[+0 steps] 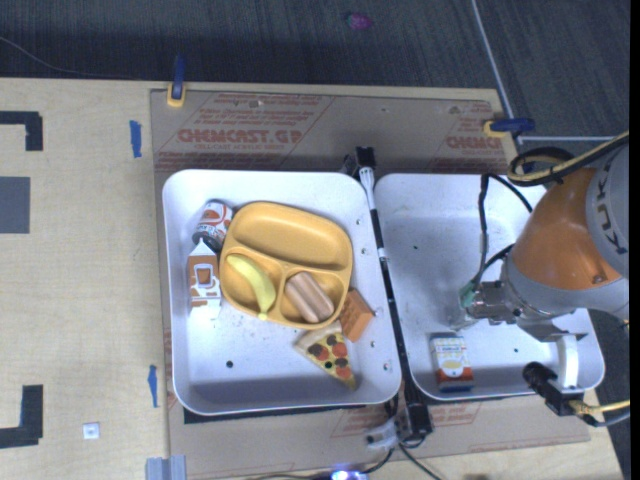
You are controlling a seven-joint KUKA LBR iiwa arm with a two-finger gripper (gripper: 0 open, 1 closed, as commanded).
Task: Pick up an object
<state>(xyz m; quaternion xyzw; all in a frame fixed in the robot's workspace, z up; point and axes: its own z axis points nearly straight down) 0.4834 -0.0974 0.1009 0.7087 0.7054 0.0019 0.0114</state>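
Observation:
A small white and orange carton (452, 359) lies near the front of the right bin (430, 218). My gripper (478, 302) hangs over the right bin just behind and to the right of that carton, under the orange band of the arm. In the left bin (190, 368) sits a yellow divided plate (290, 236) holding a banana (255, 283) and a hot dog (310, 298). A pizza slice (330, 352), an orange wedge (356, 317), a small can (211, 224) and a white and orange box (203, 280) lie around the plate.
The two bins meet along a black divider rail (383, 278). They rest on a cardboard sheet (300, 128) held by clamps at the back. The back half of the right bin is bare white floor.

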